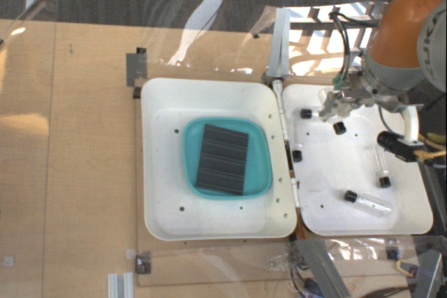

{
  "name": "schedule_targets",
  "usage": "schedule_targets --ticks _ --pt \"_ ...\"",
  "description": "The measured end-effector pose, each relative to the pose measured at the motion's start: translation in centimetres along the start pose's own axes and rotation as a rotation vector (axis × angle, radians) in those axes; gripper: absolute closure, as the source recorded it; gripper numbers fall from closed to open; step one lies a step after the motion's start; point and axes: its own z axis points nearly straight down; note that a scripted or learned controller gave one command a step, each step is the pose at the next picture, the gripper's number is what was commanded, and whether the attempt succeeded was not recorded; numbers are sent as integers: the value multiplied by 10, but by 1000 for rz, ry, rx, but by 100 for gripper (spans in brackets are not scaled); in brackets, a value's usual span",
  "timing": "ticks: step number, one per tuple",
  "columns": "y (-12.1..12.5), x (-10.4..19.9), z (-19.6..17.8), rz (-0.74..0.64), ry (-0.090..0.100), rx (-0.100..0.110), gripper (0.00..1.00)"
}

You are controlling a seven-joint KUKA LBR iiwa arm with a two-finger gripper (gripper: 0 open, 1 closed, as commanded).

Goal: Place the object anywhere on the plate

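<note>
The dark block (pixel 223 159) lies on the teal plate (pixel 262 171), rim showing all round. Its long axis runs near-to-far. I cannot tell the jaws' state on the gripper (pixel 334 102).

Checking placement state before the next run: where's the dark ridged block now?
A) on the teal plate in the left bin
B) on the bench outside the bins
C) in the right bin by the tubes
A: the dark ridged block lies flat on the teal plate, inside the left bin.
</note>
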Motion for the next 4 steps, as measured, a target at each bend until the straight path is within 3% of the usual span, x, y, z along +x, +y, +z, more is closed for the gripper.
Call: schedule_targets --ticks 1,2,3,4 --pt "0 0 0 0 0 0 0" --pt "-56 26 -161 173 -2 -5 0" --pt "-117 34 -203 300 -2 -5 0" --pt "-115 58 -228 835 -2 -3 0"
